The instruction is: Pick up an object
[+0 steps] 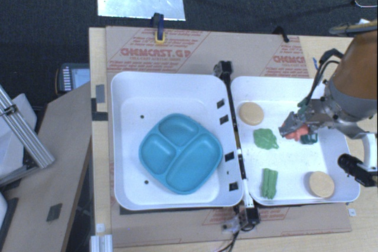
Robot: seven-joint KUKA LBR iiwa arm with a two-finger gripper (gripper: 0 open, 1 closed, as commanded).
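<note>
In the right bin (331, 198), toward its far right part, the gripper (293, 127) sits low over the white floor, carried by the grey arm (348, 97) with its orange band (361, 65) entering from the right edge. Whether the gripper is spread or pressed together cannot be determined; its tip is a dark cluster with no clear gap. A small red and teal object (302, 136) lies directly at the tip, touching or just under it; a grasp cannot be confirmed.

Just left of the gripper lies a leafy green piece (266, 138). Beyond it, near the bin's far-left corner, rests a round tan disc (251, 113). A ribbed green piece (269, 182) lies near the front wall, and a second tan disc (321, 184) sits at the front right.

The left bin (136, 97) holds a blue compartment plate (181, 152), lying flat near its centre. Both bins rest on a cardboard sheet (171, 51).
</note>
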